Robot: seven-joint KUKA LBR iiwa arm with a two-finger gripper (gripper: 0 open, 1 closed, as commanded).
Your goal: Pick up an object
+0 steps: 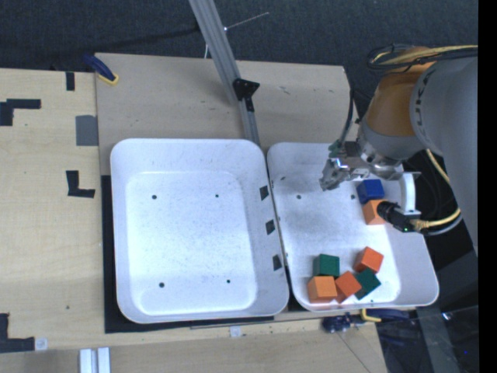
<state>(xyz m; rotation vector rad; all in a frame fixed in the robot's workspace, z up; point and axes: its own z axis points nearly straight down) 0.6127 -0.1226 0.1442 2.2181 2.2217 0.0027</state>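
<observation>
Seven to choose from, counting the blocks in the loaded bin. Hanging the hand low over the far half of that bin, above bare white floor and closer to its far wall than to its near one. Reaching in across the bin's outer wall on the grey arm, hence the wrist crowding that side. Not showing clearly whether released or clenched: cannot tell. Gripping nothing visible, at any rate.

Hovering just beside a blue block, on the side toward the bin's inner wall. Seeing an orange block right against the blue one, a step toward the bin's near wall, and both lying close to the outer wall. Looking, by that nearness, like lining up on the blue block, probably for its open floor on the inner-wall side, giving room to come down around it.

Finding the remaining five bunched at the bin's near end: a green block, an orange one, another orange, a reddish-orange one and a dark green one, several touching. Judging that cluster the harder pick, with neighbours blocking a clean closing and likely getting shoved.

Sitting on the bench flush along the loaded bin's inner wall: the second bin, likely waiting as the drop-off. Not yet lifting anything; still needing a shift toward the outer wall before any descent.
</observation>
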